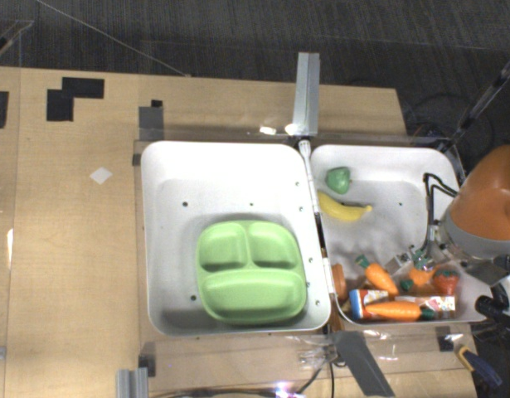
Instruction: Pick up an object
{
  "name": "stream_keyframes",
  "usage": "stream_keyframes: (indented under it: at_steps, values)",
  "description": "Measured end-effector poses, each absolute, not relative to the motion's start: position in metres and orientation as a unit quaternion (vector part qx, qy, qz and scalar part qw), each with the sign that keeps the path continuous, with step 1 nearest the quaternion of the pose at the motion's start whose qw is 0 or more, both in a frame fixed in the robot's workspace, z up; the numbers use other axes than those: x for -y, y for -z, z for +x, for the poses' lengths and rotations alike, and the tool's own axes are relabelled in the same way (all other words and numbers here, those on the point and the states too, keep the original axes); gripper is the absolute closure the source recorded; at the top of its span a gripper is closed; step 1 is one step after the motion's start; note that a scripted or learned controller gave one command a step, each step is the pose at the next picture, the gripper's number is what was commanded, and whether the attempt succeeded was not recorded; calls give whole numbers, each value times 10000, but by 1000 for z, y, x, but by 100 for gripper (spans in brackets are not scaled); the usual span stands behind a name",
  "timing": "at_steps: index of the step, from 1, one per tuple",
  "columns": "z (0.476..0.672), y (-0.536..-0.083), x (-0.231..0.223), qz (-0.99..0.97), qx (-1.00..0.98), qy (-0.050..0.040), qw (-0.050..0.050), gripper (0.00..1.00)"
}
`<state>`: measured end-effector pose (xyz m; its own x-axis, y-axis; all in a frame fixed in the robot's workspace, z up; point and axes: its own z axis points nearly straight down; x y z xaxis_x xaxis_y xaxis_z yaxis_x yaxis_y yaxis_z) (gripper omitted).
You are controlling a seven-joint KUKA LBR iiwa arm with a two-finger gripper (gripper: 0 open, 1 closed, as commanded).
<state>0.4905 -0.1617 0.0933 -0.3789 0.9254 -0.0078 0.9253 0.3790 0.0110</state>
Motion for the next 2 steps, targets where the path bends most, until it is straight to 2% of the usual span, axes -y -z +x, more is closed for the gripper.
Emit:
stream_keyframes:
  at_steps: [1,2]
  values:
    - [525,-145,108,5622,-8270,-16,26,0]
    - [537,-139,91,5120,-8590,-14,27,0]
